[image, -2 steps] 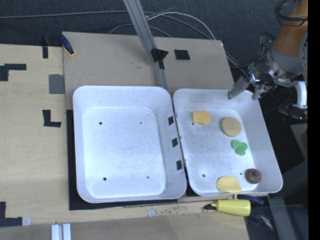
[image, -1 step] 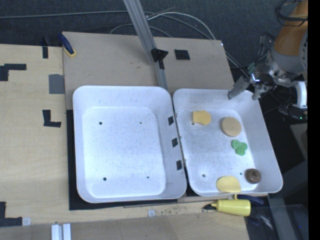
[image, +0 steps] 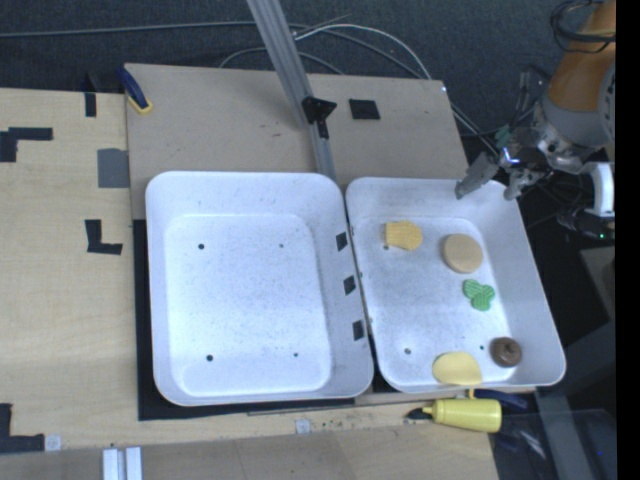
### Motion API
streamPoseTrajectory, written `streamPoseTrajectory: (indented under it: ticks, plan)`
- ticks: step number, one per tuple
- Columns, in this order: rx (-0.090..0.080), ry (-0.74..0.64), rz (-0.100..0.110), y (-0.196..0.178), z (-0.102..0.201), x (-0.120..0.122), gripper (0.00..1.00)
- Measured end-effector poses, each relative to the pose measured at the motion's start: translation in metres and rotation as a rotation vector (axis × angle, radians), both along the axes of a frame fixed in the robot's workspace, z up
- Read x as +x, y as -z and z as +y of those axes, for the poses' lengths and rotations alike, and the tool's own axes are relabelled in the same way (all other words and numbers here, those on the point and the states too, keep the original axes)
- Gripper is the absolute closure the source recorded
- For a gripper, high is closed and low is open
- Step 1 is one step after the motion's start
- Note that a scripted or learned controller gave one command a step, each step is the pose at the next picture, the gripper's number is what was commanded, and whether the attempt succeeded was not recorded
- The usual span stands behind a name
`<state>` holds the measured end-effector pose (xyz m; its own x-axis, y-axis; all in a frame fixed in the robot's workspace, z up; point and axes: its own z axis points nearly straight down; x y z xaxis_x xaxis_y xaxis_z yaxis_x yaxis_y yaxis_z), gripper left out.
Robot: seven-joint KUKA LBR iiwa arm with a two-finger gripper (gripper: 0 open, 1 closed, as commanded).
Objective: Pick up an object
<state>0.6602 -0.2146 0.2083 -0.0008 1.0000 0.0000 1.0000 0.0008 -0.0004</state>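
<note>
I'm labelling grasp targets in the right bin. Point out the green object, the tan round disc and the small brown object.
green object [image: 479, 295], camera view, the middle of its bumpy body.
tan round disc [image: 463, 253], camera view, the centre of its top face.
small brown object [image: 505, 351], camera view, the middle of its round top.

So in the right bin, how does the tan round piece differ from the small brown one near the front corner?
The tan round piece is pale beige; the small brown piece is dark brown. The tan one is clearly larger across than the brown one. The tan one lies in the bin's far half, near the green item; the brown one lies at the near right corner, beside a yellow item. Both are roundish, lie in the right bin, and are untouched.
</note>
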Motion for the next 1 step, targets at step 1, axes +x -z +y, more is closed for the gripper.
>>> streamPoseTrajectory:
  ticks: [1]
  plan:
    - [0.0,0.0,0.0,0.0,0.0,0.0,0.0]
